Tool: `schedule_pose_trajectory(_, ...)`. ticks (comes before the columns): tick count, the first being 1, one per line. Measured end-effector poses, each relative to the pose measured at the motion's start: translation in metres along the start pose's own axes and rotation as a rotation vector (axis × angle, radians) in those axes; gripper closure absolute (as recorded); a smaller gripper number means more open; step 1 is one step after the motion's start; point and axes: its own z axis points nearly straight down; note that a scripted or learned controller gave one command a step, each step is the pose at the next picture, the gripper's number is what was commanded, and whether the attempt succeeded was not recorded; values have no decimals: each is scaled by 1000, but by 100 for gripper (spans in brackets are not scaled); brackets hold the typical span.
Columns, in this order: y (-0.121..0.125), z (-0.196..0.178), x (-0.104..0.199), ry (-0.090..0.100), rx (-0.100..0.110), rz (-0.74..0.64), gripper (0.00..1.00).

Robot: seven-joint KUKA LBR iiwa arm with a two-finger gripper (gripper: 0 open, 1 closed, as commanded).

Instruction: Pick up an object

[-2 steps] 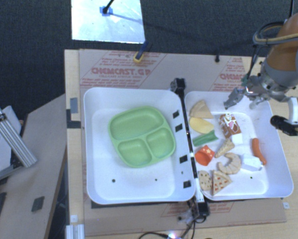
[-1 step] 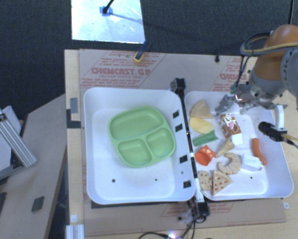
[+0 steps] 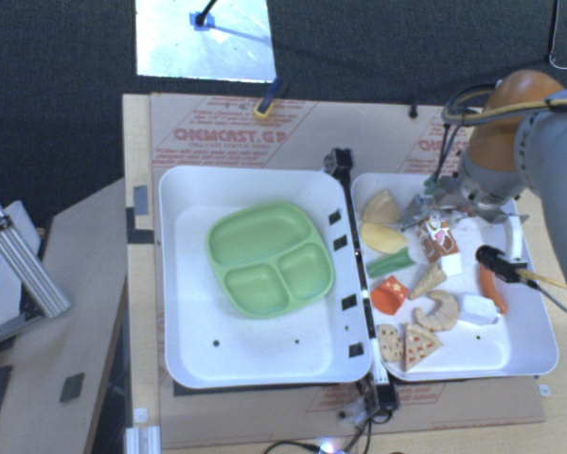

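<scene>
My gripper (image 3: 427, 211) hangs low over the back middle of the right bin (image 3: 529, 348), reaching in from the right. Directly under and in front of it lies a small red-and-white packet (image 3: 440, 241); whether it is touching the gripper is unclear. Left of the gripper sit a pale cheese wedge (image 3: 380, 206) and a yellow oval piece (image 3: 382, 237). A green pod (image 3: 389, 263) and a red pepper piece (image 3: 389, 295) lie nearer the front.
The left bin (image 3: 184, 348) holds a green divided plate (image 3: 269, 258). The right bin's front also holds a cracker (image 3: 390, 341), a pizza slice (image 3: 421, 346), a curved bread piece (image 3: 442, 310), a white block (image 3: 479, 308) and an orange stick (image 3: 492, 289). Black clips line the divider (image 3: 351, 253).
</scene>
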Motion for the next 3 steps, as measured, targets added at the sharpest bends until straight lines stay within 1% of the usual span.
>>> schedule_pose_trajectory(1, 2, -15, -1, -2, -8, -2, 100)
schedule_pose_trajectory(2, 11, -77, 4, -1, -9, 1, 100)
schedule_pose_trajectory(3, 5, -135, -3, -2, -9, 5, 100)
